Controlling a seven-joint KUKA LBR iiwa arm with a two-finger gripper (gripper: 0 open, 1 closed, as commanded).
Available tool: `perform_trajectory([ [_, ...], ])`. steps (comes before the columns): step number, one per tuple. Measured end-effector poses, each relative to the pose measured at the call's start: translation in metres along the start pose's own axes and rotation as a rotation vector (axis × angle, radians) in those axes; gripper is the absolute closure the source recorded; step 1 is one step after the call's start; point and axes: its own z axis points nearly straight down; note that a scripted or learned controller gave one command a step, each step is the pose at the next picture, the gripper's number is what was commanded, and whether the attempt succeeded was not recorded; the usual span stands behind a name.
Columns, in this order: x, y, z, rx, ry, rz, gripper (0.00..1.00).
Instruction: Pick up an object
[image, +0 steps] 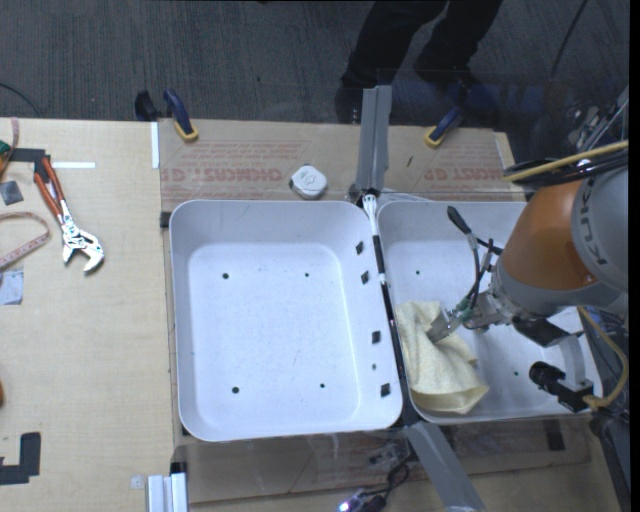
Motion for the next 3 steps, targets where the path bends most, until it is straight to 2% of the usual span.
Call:
perform_trajectory([
  [1,-0.005,-0.042,0.000,0.000,0.000,-0.133,0.00],
  [2,-0.019,0.024,0.000,0.000,-0.001,0.039,0.00],
  [3,-0.032,-0.025,0.000,0.001,0.000,-0.017,0.00],
])
